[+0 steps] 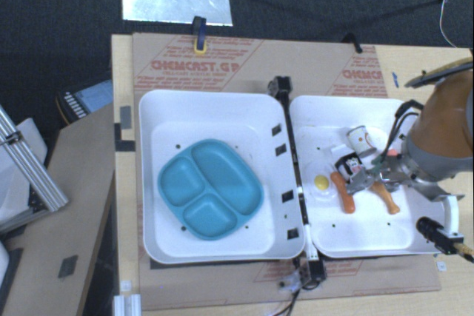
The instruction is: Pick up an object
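Claw (361,180) sits low in right bin (355,237), over orange objects (344,195) beside a yellow piece (321,182); finger spacing and any grasp cannot be made out. Arm hides the bin's right side.

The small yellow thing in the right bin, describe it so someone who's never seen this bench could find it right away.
Start at the right white bin, the one the gripper reaches into. Near its left wall, beside the central divider, lies the small yellow object, just left of an orange stick. It is round and yellow; its orange neighbours are long and thin.
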{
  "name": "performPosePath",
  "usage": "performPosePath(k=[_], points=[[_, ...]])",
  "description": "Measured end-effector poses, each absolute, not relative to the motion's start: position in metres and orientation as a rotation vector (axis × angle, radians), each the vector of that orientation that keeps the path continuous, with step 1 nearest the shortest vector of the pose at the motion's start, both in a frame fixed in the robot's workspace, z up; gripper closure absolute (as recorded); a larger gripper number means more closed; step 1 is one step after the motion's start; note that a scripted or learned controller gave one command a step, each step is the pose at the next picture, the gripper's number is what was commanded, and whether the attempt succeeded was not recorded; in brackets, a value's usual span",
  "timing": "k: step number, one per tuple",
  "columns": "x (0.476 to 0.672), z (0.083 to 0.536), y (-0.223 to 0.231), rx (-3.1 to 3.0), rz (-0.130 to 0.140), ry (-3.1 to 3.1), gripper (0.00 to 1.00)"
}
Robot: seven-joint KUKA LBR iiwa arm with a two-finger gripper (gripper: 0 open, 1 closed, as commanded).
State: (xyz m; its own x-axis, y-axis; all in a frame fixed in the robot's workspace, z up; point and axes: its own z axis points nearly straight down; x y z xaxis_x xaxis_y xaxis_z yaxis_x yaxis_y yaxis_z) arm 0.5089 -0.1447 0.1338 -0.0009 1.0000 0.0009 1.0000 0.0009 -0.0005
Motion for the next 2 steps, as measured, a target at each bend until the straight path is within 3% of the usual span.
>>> performPosePath(k=[1,2], points=[[0.51,0.083,-0.144,-2.22,-0.001,-2.222,0.0],[0.51,0.095,-0.145,-2.223,-0.002,-2.224,1.0]])
